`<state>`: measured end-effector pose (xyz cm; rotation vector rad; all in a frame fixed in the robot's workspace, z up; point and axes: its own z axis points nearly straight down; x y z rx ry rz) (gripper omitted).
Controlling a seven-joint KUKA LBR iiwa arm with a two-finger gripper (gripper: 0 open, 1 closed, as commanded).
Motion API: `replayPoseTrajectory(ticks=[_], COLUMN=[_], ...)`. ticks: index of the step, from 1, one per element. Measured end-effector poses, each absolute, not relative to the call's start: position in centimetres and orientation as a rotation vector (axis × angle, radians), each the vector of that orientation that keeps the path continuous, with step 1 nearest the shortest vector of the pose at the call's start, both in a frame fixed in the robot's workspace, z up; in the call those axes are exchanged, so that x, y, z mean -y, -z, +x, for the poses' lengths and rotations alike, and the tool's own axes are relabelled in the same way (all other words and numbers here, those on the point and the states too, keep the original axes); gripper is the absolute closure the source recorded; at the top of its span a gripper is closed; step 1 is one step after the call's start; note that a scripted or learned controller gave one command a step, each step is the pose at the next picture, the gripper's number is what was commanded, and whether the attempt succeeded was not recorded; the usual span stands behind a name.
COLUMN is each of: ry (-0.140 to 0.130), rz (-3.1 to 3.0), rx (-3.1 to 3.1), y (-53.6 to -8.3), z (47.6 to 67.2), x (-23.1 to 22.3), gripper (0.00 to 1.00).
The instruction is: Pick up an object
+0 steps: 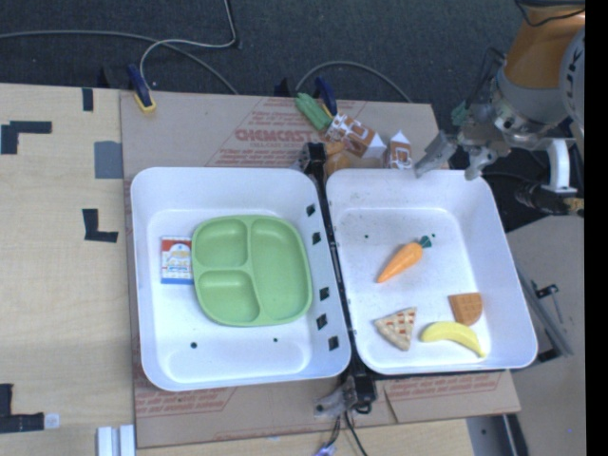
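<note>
At the far right corner of the counter (57, 255), the claw (454, 158) hangs over the far rim of the right bin (503, 245), its two grey fingers (429, 155) spread apart with nothing between them. Above it the arm (546, 50) shows its orange band and grey wrist, reaching in from the right edge.

Inside the right bin lie four things, all well apart from the claw. A toy carrot (403, 258) lies near the bin's middle, tilted, its green top toward the far right. Toward the near edge sit a waffle-patterned wedge (396, 328), a small brown piece (465, 307) and a banana (454, 336); the banana lies just beside the brown piece and close to the wedge.

The left bin (157, 350) holds a green divided plate (253, 269) at its middle, with a small printed card or box (176, 259) touching the plate's left side.

Beyond the far edge of the bins, on the cardboard sheet (218, 126), a green clamp (314, 110) and some small printed cartons (353, 138) cluster near where the two bins meet. Cables (228, 12) trail across the dark floor past the far edge of the counter.
</note>
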<state>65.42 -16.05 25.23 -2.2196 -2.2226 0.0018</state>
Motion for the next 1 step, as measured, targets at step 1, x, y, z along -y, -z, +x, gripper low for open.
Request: replayPoseTrajectory(ticks=[1], ry=[-0.003], rz=[-2.217], rx=[2.222], y=[-11.46], z=[60.93], x=[14.40], gripper=[0.00])
